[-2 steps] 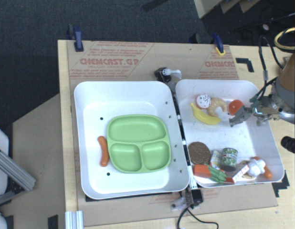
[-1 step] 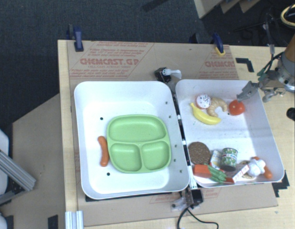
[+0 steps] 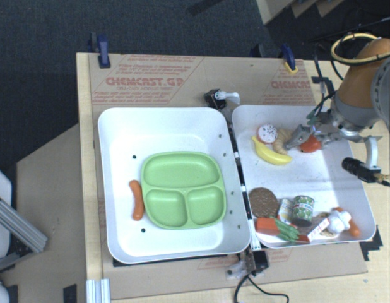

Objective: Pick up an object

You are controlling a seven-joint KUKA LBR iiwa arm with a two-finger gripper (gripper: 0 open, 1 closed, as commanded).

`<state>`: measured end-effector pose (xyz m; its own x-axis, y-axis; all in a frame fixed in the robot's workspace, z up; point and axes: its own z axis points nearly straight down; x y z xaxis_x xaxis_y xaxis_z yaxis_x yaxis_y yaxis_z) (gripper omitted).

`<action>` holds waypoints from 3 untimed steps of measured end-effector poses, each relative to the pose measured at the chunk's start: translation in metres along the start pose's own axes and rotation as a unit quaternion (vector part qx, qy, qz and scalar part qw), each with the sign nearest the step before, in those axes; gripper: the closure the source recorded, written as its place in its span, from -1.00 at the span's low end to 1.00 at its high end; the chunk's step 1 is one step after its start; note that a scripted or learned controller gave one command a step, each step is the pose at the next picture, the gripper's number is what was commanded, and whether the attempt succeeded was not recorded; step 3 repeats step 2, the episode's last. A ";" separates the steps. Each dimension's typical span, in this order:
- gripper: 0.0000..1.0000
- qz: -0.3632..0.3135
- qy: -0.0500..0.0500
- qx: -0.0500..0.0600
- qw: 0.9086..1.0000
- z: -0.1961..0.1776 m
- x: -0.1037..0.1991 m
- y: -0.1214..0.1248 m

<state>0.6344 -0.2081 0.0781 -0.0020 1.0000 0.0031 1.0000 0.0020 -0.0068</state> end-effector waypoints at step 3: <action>1.00 -0.003 -0.002 -0.008 1.000 -0.063 0.067 0.035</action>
